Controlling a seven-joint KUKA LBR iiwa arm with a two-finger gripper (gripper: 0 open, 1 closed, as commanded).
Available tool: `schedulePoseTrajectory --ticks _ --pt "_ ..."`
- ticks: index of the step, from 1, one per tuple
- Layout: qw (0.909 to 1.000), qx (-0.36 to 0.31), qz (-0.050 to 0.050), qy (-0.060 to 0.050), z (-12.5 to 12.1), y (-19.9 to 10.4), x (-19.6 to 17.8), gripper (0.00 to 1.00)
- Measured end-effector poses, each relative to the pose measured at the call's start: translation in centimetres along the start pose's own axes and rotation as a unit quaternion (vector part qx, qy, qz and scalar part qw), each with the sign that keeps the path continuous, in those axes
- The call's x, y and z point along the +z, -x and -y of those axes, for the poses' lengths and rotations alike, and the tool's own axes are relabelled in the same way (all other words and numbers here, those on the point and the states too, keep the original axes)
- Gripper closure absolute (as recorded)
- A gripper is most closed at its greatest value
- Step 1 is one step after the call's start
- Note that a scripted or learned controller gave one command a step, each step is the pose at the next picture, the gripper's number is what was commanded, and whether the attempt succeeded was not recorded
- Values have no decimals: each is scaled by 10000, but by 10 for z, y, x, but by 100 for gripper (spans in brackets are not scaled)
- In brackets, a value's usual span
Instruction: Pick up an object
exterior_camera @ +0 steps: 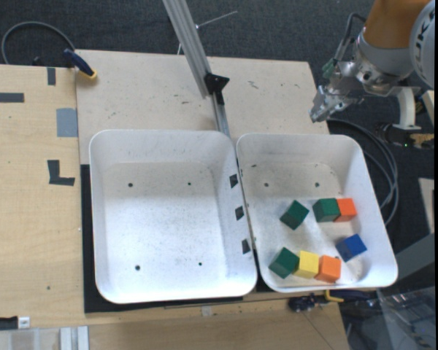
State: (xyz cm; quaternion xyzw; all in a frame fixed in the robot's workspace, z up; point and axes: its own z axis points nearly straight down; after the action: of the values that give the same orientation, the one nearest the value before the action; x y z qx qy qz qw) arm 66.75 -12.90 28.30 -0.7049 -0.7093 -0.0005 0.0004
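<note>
The right-hand shallow white plastic bin (365,168) lies below and in front of the claw (325,109), which is held outside its far rim; whether it is open cannot be told. The approach step is judged in hand. 7 small cubes (317,239) are gathered well below the claw, so a descent over 1, such as the lone blue cube (351,247), would be called for next.
</note>
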Motion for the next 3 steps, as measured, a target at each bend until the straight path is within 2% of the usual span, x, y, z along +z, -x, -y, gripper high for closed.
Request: schedulePoseTrajectory --ticks 1,2,3 --pt "10000 1 -1 -16 14 -55 20 100" --pt "10000 -4 -3 -12 28 -111 19 100" --pt "10000 1 1 -22 42 -160 40 100"
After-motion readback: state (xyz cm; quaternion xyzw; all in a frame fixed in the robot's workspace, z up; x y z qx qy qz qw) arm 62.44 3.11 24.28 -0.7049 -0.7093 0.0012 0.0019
